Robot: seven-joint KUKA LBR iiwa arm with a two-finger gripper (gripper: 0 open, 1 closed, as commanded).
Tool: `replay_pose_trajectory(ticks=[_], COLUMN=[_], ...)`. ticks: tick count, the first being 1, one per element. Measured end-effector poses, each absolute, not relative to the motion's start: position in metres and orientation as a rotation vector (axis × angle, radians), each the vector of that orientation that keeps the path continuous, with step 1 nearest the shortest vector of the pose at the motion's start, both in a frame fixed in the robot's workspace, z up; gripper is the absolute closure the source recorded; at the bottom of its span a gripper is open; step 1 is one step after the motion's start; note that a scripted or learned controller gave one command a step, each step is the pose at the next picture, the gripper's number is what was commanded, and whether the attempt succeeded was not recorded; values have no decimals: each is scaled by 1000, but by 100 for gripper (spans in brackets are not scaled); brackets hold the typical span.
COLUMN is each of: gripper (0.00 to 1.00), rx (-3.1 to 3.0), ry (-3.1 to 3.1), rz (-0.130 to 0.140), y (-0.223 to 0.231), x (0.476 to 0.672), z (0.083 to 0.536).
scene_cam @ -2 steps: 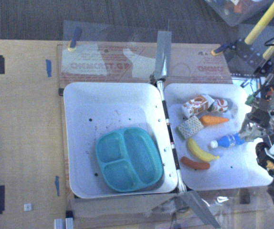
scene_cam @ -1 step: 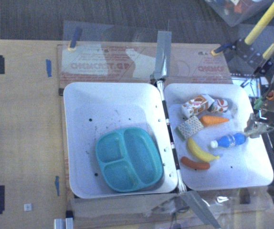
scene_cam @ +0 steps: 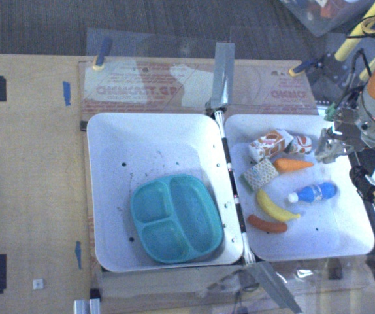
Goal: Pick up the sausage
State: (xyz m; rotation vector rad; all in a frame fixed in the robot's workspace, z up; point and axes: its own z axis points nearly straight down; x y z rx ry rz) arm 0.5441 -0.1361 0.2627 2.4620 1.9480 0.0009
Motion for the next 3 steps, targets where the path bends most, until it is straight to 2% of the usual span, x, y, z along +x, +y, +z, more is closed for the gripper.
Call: replay_pose_trajectory(ticks=[1, 2, 3], gripper=[100, 100, 100], rx=[2493, 2478, 2405], ry=[1908, 1936, 2024], rz=[1, -3, -2], y=[-119, -127, -132], x=[518, 492, 489], z=[296, 287, 261])
